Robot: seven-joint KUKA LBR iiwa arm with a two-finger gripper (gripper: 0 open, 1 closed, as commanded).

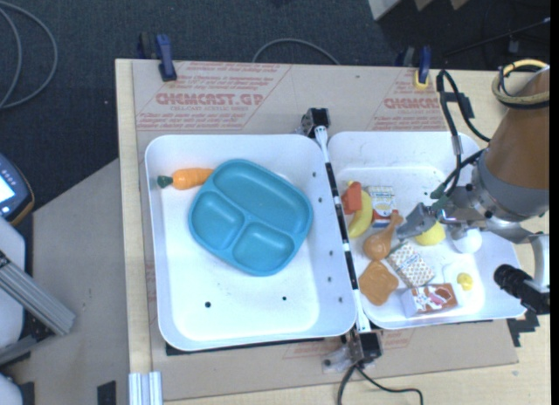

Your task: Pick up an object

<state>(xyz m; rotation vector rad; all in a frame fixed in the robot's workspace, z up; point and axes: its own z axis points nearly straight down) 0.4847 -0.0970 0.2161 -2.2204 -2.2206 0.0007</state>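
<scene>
I read "CHEMCAST GP" on board (210, 98) at 12 o'clock; gripper (417, 221) over right bin (384, 143), finger state I cannot tell.

Glossy blue plastic tray (251, 216), smooth white plastic bins (236, 325), paper-covered bench board (210, 102)

Right bin's got a pile of toy food: a yellow banana (357, 220) beside a red pepper (352, 195), a tan drumstick (382, 239), an orange bread roll (378, 283), a lemon (429, 235), some small packets (411, 265).
</scene>
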